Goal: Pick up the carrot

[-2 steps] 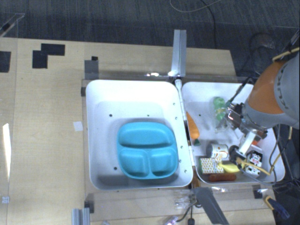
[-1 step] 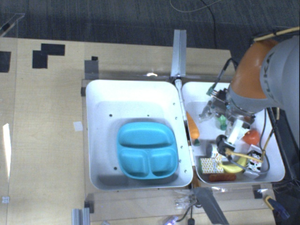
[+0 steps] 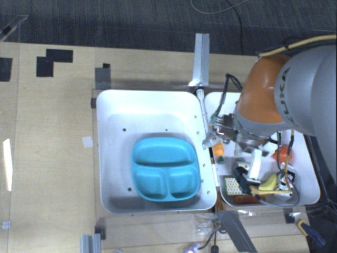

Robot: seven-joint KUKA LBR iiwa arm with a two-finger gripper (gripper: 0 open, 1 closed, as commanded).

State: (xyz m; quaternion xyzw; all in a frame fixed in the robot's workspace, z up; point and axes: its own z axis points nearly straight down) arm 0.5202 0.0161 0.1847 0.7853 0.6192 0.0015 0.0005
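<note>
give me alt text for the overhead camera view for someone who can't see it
A grey and orange robot arm reaches down into the right white bin, among small items including an orange carrot-like piece near its left wall. The left bin holds a blue divided tray.

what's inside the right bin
The right bin holds a yellow piece, a checkered item and an orange piece. The arm covers the rest.

A pale wooden worktop point(image 3: 47, 157) marked with black tape patches point(image 3: 52, 61) fills the left of the scene, under even overhead light. Beyond its far edge lies dark grey carpet point(image 3: 105, 12), where a thin black cable point(image 3: 231, 7) loops.
</note>
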